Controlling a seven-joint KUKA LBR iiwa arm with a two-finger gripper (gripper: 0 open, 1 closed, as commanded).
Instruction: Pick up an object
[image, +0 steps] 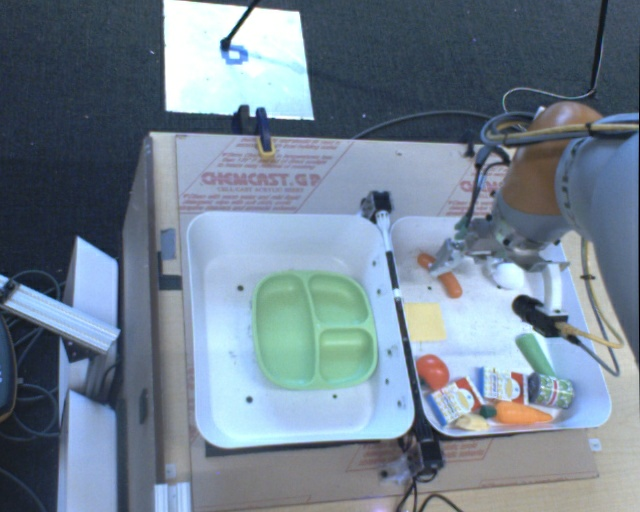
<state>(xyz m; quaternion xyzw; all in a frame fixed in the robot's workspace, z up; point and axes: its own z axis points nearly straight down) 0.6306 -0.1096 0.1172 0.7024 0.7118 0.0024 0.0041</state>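
Two white bins stood side by side on the bench (300, 170).

Left bin (215, 300): one green divided plate (312, 330), lying flat near the middle.

Right bin (480, 335), nine loose items:
- one orange sausage (451, 286), near the far left corner
- one white egg (508, 275), near it on the right
- one yellow cheese slice (424, 322), flat
- one tomato (432, 371), by the wall between the bins
- one green cucumber (535, 353)
- two small cartons (497, 383), one can (552, 391) and one carrot (516, 413), crowded along the near edge

One grey arm (590, 180) reached in from the right, its jaws low over the far end of the right bin, just beside the sausage. We could not tell whether the jaws were apart or together. A small orange-red piece (427, 262) showed at their tip, but we could not tell if it was gripped.

We judged the sausage the likeliest object, since it lay closest and apart from the crowded near edge.

Handling notes:
- We would set the jaws across its short width, centred along its length, since a rounded piece could roll or squirt out of an end grip.
- We would keep the approach vertical and clear of the egg and the bin wall.
- We would lift straight up only once the piece sat squarely between the jaws.
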